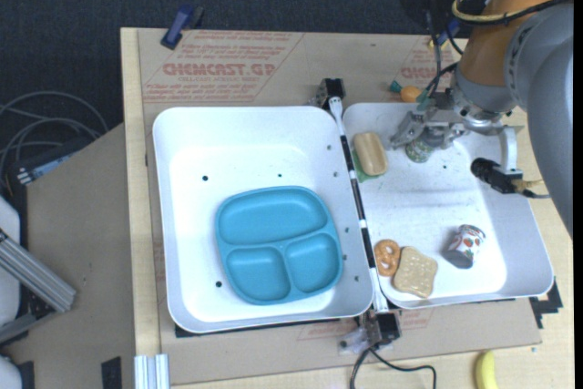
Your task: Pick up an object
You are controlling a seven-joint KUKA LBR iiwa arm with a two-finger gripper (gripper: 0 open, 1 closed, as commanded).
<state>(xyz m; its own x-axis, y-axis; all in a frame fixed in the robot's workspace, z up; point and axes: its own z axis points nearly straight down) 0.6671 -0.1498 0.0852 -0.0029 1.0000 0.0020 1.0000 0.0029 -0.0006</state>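
Observation:
The right bin [510, 223] holds a tan bread roll [369, 153] against its left wall. A small pretzel [386, 255] and a square cracker [415, 272] lie together at its front left. A small silver and red object [465, 245] rests toward the front right. My gripper [421, 139] hangs low over the bin's back part, about a hand's width right of the bread roll. Its tip is dark and blurred against the bin floor.
A blue divided plate [276, 242] lies in the left bin [182, 196]. The grey arm with its orange band [496, 32] fills the upper right. A black fitting [492, 174] juts over the right bin's right side. Clips [332, 92] join the bins.

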